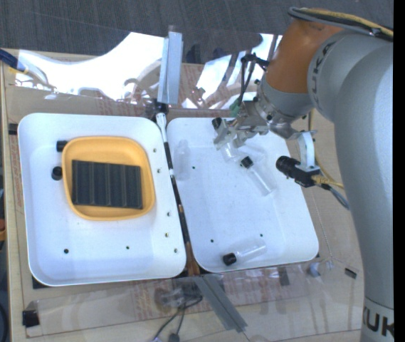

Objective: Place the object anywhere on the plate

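Fingers (225,141): you cannot tell from this slant whether they stand open or closed; they are pale and see-through against the white floor, and nothing shows plainly between them, so count nothing as held
Fingers' place: low over the far part of the right bin (216,212), near its back wall, under the orange-banded wrist
Object: a small clear tube with a black cap (253,173) lies flat on the right bin's floor, cap end toward the back wall, body running toward the near right
Object against fingers: just beside the tips, on their near-right side; whether it touches them cannot be told
Second tube (243,252): same kind, by the near wall of the same bin, well apart from the fingers
Plate (106,147): yellow, carrying a dark ridged insert (109,184), in the left bin (38,248), across the two inner walls from the object
Step in hand: by the look of it, the pick of the nearer tube; placing is not yet begun
Doing it well: set the fingers across the tube's narrow width, not along it; go right down to the bin floor, since a flat round tube will likely roll or slip out of a high pinch
Before crossing: check that the tube really sits between the fingers, then lift it clear of both inner walls and set it down anywhere on the plate
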Robot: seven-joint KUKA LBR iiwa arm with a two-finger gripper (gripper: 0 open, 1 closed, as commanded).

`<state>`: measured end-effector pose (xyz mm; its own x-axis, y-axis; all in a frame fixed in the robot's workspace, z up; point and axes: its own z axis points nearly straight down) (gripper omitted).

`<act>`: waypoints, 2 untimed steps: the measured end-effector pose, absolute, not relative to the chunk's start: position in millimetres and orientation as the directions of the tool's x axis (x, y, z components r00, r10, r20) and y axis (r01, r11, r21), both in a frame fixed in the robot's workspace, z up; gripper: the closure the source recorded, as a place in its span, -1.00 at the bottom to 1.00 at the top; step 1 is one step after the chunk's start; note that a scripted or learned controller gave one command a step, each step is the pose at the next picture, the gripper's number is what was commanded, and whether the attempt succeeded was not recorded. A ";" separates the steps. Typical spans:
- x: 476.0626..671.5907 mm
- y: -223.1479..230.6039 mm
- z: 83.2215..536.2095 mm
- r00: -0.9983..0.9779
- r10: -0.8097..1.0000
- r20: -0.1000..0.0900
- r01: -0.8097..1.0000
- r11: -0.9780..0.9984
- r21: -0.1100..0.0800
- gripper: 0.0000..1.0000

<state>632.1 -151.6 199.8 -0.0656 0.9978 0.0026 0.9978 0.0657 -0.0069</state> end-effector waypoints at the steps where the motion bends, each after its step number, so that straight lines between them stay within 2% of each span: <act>1: 621.2 -129.1 261.5 -0.125 0.992 0.000 0.992 0.125 -0.001 1.00; 2: 621.1 -129.2 261.3 -0.125 0.992 0.000 0.992 0.125 -0.001 -1.00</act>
